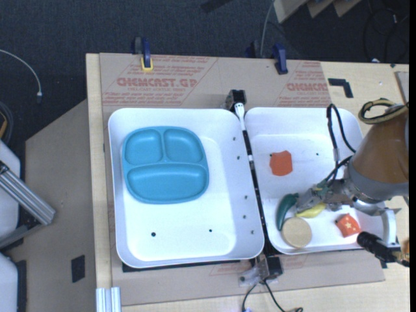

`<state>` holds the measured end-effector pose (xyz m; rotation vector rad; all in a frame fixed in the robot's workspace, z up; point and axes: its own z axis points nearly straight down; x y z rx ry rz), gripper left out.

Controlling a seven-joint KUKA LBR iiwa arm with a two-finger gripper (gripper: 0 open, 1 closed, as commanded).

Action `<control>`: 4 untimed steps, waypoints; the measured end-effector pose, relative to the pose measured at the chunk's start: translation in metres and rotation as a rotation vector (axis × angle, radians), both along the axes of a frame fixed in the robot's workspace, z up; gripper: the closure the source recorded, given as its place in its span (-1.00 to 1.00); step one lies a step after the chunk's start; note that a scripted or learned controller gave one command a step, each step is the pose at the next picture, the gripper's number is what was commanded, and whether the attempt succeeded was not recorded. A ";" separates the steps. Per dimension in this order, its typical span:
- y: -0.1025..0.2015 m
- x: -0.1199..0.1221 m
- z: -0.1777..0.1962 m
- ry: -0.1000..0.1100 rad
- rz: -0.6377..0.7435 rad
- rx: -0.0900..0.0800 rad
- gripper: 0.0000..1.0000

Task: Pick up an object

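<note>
The right bin (305, 125) holds several small items. An orange-red block (281, 163) lies near its middle. A green curved piece (285, 209) and a yellow piece (312, 210) lie close together toward the front. A tan round disc (297, 233) sits at the front edge, and a small red-orange piece (348, 225) lies at the front right. My gripper (323, 197) hangs low over the yellow piece, at the end of the grey and orange arm (383, 161) reaching in from the right. The wrist hides how the fingers meet the yellow piece.
The left bin (227, 194) bears a blue divided plate (166, 164) in its back left part. A black cable (335, 132) runs along the arm over the right bin. Clamps (146, 54) hold the cardboard sheet at the back.
</note>
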<state>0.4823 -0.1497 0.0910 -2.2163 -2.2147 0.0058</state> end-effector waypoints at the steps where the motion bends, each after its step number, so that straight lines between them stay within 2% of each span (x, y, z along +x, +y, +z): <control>1: -0.001 0.002 0.014 -0.010 0.000 -0.004 1.00; 2: -0.006 0.005 0.077 -0.016 0.001 -0.006 1.00; 3: 0.001 0.005 0.137 -0.016 0.003 -0.006 1.00; 4: 0.001 0.006 0.143 -0.012 0.002 -0.005 1.00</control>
